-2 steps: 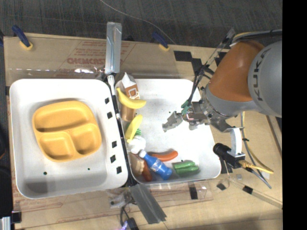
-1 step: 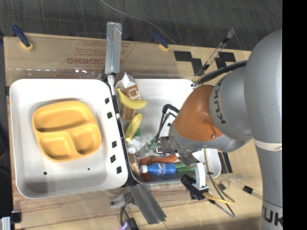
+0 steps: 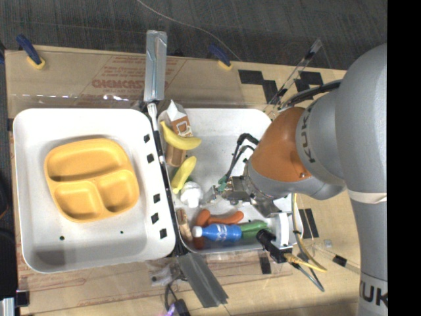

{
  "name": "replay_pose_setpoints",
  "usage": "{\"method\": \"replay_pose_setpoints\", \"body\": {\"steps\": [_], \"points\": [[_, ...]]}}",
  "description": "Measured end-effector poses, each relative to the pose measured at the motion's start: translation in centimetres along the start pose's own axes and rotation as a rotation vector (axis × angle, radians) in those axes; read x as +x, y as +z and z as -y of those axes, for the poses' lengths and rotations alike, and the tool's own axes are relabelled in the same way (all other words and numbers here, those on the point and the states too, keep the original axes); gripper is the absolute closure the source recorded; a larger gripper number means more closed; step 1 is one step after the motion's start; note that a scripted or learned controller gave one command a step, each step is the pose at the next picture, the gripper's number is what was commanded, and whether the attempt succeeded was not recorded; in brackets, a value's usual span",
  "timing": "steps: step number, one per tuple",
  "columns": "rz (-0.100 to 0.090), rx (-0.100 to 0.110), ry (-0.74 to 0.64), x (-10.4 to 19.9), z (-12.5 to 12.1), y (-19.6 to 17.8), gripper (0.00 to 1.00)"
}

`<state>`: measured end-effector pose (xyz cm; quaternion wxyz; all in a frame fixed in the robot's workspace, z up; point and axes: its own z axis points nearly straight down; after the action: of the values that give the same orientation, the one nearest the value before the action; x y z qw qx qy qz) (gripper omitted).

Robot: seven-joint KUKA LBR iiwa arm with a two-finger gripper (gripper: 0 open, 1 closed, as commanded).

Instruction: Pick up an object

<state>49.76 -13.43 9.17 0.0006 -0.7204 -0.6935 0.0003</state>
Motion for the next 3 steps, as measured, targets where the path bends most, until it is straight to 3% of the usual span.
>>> {"method": "replay_pose_setpoints", "body": {"steps": [1, 2, 3], "points": [[-0.001, -0.004, -0.037, 2.7, 2.1, -8.6, 0.00], [-0.001, -0.001, -0.206, 3.0, 2.1, 0.0, 0.00], [0.000, 0.000, -0.209, 3.0, 2.1, -0.9, 1.00]]}}
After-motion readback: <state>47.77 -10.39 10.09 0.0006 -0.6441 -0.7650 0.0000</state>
